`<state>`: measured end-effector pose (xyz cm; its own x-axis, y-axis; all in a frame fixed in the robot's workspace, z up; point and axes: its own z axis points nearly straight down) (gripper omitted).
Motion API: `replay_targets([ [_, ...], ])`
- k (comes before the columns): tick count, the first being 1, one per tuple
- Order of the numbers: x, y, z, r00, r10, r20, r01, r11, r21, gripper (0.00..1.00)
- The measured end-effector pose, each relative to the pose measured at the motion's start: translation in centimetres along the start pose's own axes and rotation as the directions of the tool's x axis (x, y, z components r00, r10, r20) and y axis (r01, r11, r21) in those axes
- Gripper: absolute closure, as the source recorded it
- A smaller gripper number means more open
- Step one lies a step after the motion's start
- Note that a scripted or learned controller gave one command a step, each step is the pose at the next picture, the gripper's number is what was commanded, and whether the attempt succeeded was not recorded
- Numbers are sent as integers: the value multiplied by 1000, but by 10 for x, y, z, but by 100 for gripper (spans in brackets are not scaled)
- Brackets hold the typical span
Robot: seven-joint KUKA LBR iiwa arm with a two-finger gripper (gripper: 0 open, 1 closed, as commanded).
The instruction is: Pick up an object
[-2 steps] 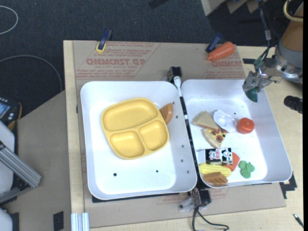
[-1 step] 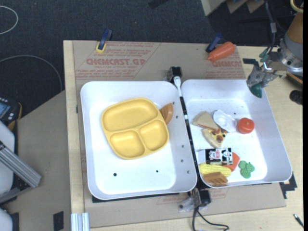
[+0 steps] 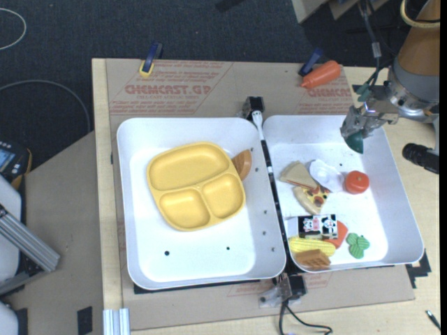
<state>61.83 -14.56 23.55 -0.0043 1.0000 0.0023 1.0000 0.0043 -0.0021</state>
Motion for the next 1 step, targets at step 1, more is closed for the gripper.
replay_targets([
  [1, 56, -28, 7, 1000, 0, 0, 0, 1000, 3, 100],
])
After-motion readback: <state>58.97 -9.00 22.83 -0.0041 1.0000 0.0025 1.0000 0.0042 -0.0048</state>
